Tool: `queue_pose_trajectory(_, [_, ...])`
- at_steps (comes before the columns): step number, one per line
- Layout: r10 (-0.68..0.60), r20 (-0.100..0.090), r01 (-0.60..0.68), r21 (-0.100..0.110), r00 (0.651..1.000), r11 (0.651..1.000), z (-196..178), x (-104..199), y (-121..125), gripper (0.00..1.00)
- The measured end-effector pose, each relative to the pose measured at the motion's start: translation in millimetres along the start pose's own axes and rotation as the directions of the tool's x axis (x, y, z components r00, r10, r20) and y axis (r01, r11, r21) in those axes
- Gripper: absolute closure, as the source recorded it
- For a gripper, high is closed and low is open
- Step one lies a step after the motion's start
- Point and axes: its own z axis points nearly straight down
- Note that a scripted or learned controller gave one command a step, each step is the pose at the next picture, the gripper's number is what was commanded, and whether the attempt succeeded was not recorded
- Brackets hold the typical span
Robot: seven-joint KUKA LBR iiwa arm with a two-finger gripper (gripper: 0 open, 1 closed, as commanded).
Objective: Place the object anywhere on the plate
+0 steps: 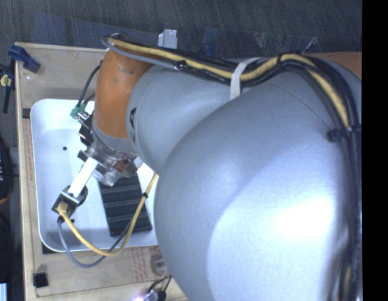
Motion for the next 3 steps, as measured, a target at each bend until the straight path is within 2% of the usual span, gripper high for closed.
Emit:
queue_pose_trajectory(1, [-0.239, 0.002, 0.239, 0.000, 0.971, 0.971, 18.0, 3.3, 58.9, 1.00])
queue_pose_trajectory(2, [-0.420, 0.000, 0.420, -0.004, 0.907, 0.907, -36.4, -61.5, 109.5, 1.00])
queue_pose_trajectory(3, [-0.248, 0.004, 0.248, 0.003, 0.969, 0.969, 33.9, -74.9, 27.3, 1.00])
